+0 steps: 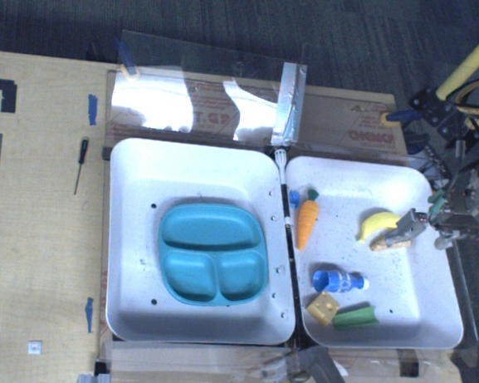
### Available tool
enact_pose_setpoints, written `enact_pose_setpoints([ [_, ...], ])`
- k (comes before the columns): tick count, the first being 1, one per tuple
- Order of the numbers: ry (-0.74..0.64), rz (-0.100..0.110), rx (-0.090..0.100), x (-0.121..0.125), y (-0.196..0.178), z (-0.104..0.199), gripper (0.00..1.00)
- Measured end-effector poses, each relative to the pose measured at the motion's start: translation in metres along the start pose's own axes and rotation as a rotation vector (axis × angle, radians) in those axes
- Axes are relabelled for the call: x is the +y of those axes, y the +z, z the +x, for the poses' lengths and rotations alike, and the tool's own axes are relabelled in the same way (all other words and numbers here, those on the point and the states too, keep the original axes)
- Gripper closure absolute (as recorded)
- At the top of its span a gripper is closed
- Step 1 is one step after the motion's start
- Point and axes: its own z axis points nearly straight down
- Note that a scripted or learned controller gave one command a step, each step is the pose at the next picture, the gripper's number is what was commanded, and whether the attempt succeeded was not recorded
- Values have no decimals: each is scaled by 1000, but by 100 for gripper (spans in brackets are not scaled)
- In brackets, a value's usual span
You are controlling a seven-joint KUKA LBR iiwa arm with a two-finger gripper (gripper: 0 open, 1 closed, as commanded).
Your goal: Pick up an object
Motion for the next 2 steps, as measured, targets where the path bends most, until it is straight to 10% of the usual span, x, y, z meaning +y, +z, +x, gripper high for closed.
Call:
enact_pose_setpoints([
  [1, 37, 10, 1, 114, 86, -44, 0],
  [2, 70, -9, 2, 114, 179, -70, 0],
])
